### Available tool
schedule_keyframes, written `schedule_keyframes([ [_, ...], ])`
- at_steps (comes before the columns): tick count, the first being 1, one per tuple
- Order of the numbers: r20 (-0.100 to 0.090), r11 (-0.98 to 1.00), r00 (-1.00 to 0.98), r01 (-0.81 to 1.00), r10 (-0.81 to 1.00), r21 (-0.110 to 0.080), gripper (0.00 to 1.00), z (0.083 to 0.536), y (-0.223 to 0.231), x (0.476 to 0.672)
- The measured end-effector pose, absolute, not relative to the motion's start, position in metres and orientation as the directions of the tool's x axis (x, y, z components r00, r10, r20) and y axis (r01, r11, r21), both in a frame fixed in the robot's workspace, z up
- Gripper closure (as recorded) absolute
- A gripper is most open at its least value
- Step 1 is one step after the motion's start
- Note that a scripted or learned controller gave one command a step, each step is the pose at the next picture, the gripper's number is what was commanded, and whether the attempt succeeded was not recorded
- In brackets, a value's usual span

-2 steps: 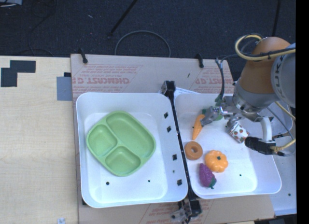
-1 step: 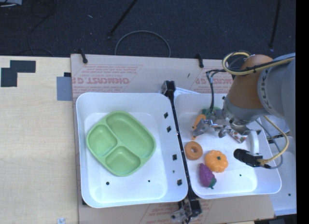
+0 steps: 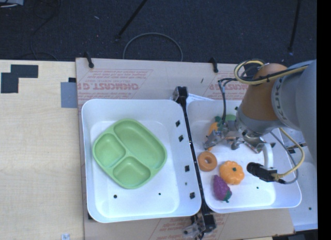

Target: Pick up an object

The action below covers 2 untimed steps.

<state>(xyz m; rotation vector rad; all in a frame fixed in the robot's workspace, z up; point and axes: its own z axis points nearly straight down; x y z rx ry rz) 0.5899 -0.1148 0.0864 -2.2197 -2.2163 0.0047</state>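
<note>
Right now your claw [image 3: 220,139] hangs low in the right-hand shallow white bin [image 3: 289,200], metal fingers pointing toward the black divider between the two bins; whether they are spread or closed you cannot tell from this angle, and nothing visibly sits between them. Take the tan ring-shaped toy doughnut [image 3: 207,161] as your landmark: it lies just below the claw, on the bin floor. Beside the doughnut, away from the divider, sits the small orange plastic pumpkin [image 3: 231,172]; below both lies the purple toy grape bunch [image 3: 221,188], its long axis running roughly up-down. An orange piece [image 3: 213,128] peeks out above the claw. Judging by position, the doughnut is your nearest target.
</note>
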Motion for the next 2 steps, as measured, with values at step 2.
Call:
schedule_keyframes([
  [2,-0.001,-0.007,0.007,1.000,1.000,0.001,1.00,0.144,-0.124,0.594],
])
